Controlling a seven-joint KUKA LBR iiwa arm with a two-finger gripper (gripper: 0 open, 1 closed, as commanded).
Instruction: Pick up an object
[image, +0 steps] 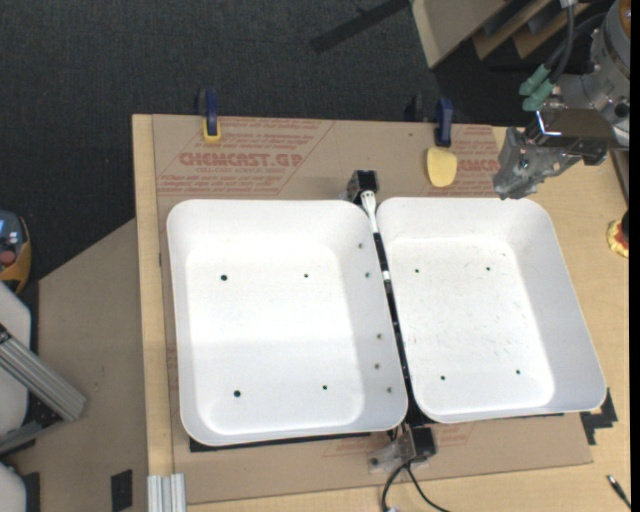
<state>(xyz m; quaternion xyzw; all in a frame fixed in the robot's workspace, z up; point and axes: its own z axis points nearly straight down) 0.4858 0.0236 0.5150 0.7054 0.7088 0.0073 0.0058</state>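
My gripper (517, 178) hangs over the far right corner of the right bin (480, 330), just beyond its back rim. A small pale yellow object (441, 167) lies on the cardboard sheet (250, 155) behind that bin, a short way left of the gripper and apart from it. The left bin (270, 330) sits beside the right one, and their rims meet along the middle. I see nothing hanging under the gripper.
Two blue clamps (209, 110) (443, 118) pin the cardboard's far edge. A black clip (362, 185) joins the bins at the back and another (415, 442) at the front. An orange item (618, 238) sits at the right edge.
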